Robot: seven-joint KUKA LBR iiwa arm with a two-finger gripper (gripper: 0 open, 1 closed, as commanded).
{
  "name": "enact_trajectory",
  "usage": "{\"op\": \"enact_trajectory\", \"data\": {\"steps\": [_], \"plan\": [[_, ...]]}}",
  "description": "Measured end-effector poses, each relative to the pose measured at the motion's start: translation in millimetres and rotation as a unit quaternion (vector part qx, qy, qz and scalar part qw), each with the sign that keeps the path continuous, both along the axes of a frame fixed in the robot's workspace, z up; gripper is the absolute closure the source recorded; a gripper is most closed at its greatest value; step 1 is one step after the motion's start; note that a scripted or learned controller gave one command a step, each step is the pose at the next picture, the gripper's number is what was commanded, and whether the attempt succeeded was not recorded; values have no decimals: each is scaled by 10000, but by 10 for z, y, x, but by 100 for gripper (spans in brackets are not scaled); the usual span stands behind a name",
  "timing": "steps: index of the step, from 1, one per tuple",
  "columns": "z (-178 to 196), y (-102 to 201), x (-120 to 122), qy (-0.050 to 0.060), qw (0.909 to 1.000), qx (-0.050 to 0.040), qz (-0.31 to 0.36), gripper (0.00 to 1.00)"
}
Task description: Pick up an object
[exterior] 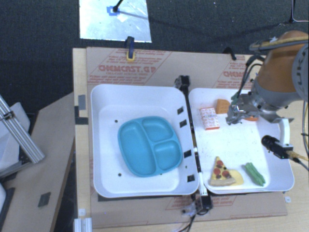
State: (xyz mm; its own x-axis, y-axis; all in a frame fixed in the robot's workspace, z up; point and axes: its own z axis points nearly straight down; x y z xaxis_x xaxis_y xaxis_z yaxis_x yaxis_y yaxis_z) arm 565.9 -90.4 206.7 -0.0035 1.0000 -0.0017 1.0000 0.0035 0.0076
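My gripper (235,116) hangs over the back of the right bin (241,144), just right of a small pink-and-white box (209,118). A tan bread-like piece (222,106) lies by the bin's back wall, left of the gripper. An orange item (252,118) pokes out from beneath the wrist, mostly hidden. Toward the front of this bin sit a pizza slice (224,173) and a green vegetable (254,173). Nothing is visibly held.
The left bin (111,105) holds a blue divided plate (149,145). A black clamp strip (189,129) runs between the two bins. The grey and orange arm (285,76) covers the right bin's back right corner. A black fitting (274,146) juts over its right wall.
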Motion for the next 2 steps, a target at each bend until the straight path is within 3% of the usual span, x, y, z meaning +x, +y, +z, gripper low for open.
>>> {"op": "enact_trajectory", "data": {"steps": [1, 2], "plan": [[416, -2, 15, 9, 10000, 3, 3, 100], [311, 600, 31, 30, 10000, 20, 34, 100]]}}
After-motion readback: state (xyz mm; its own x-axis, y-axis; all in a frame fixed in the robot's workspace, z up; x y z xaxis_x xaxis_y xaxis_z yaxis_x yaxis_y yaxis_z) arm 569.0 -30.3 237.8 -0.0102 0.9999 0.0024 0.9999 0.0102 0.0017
